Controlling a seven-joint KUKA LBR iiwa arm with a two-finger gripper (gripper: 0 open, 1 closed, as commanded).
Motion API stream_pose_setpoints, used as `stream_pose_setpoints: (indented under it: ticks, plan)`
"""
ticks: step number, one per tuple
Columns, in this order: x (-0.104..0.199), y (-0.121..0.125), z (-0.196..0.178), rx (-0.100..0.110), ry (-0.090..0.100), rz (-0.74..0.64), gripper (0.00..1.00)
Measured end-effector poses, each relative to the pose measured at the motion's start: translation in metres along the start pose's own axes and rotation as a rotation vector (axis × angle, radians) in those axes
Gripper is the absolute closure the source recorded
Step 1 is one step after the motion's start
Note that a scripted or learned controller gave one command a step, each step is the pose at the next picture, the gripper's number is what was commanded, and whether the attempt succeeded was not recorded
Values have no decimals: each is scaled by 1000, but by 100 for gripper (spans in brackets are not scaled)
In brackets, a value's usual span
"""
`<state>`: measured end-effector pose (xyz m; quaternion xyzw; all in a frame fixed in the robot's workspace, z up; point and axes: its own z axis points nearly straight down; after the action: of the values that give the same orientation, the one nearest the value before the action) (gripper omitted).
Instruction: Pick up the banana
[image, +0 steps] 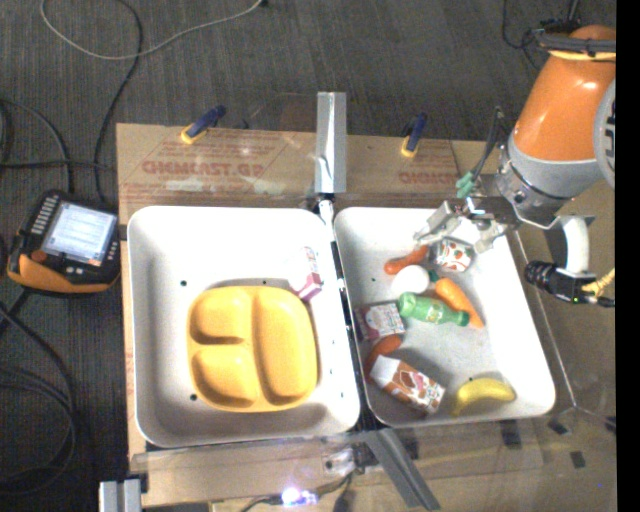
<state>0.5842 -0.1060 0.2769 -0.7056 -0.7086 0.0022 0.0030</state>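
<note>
The yellow banana (484, 392) lies in the front right corner of the right bin (535, 340), curved, close to the front wall. My gripper (457, 232) hangs over the far part of that bin, well behind the banana. Just under it sits a small white and red carton (455, 256). Nothing of the banana is near the gripper.
Between gripper and banana lie a carrot (458, 295), a green bottle (435, 310), a white egg (408, 280) and a small packet (383, 320). A brown carton (407, 385) lies just left of the banana. The left bin (150, 300) holds a yellow divided plate (255, 345).
</note>
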Motion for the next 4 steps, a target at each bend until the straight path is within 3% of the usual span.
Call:
stream_pose_setpoints:
  ticks: [1, 2, 3, 4]
  plan:
    - [-39, -87, 185, -6, 0, -184, 0]
    - [-93, -95, 79, -2, 0, -94, 0]
    - [-97, -100, 175, 0, 3, -101, 0]
    - [-104, -97, 189, -12, -6, -436, 0]
